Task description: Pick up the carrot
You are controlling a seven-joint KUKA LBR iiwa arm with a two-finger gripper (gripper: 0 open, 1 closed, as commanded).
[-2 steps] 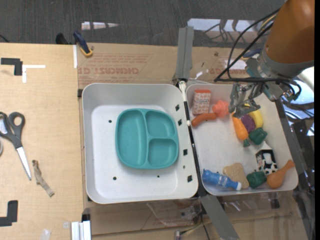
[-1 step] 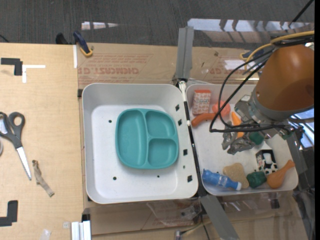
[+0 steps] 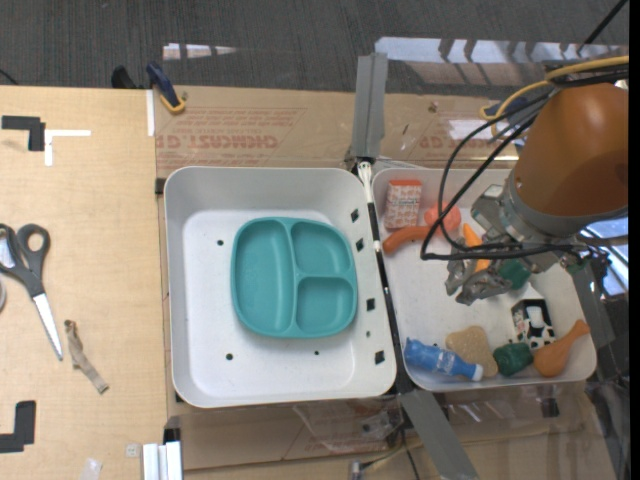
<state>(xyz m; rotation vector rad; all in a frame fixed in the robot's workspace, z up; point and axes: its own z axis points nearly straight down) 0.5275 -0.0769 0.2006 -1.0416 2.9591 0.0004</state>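
Observation:
In the right bin (image 3: 420,313), a long orange-red tapered piece, seemingly the carrot (image 3: 405,238), lies near the left wall just below a small pink box (image 3: 405,201). A shorter orange piece (image 3: 470,234) and a dark green bit (image 3: 515,273) peek out from under the arm's wrist, mostly hidden. The gripper (image 3: 478,283) hangs over the middle of the right bin, to the right of and slightly below the long orange-red piece, apart from it. Black cables and the orange-banded arm (image 3: 575,153) cover the bin's upper right.
Along the right bin's front edge lie a blue bottle (image 3: 440,361), a tan cookie-like piece (image 3: 470,346), a green toy (image 3: 512,358), a black-and-white cow figure (image 3: 530,323) and an orange drumstick (image 3: 560,348). The left bin (image 3: 190,268) holds a teal divided plate (image 3: 295,278). Scissors (image 3: 30,278) lie far left.

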